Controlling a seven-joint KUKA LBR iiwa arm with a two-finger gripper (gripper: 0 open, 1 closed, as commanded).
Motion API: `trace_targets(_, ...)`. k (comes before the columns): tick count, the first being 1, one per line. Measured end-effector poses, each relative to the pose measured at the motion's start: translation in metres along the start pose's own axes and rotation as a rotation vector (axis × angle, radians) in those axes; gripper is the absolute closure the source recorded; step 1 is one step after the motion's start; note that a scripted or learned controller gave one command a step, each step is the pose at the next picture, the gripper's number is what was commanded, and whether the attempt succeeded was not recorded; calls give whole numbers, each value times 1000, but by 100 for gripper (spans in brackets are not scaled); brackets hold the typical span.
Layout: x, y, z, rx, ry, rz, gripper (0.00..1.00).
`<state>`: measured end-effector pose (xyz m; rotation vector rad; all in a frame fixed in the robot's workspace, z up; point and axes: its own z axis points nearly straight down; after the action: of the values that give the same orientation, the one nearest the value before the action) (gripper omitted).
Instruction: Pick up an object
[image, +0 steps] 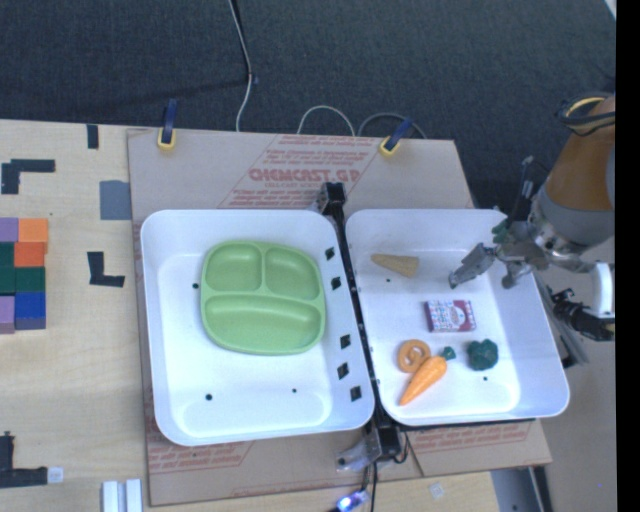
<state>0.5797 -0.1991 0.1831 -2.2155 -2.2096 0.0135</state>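
Gripper poised over right bin, fingers spread apart, nothing between them.
Candidate items, all in right bin: tan wedge toward far left side, pink packet at centre, orange ring touching carrot, green lump near carrot top. Pink packet nearest and well apart from neighbours, likely easiest target. Best approach: centre above chosen item, align fingers across narrow side, descend straight, close only once both fingers straddle. Green tray in left bin, out of reach path.
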Motion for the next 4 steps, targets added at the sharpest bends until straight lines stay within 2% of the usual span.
trace_targets(1,0,3,-8,-13,-3,-4,0)
trace_targets(2,11,5,50,-8,-2,-5,0)
trace_targets(3,11,6,100,-16,-6,-5,0)
trace_targets(4,11,7,87,-17,-5,-6,100)
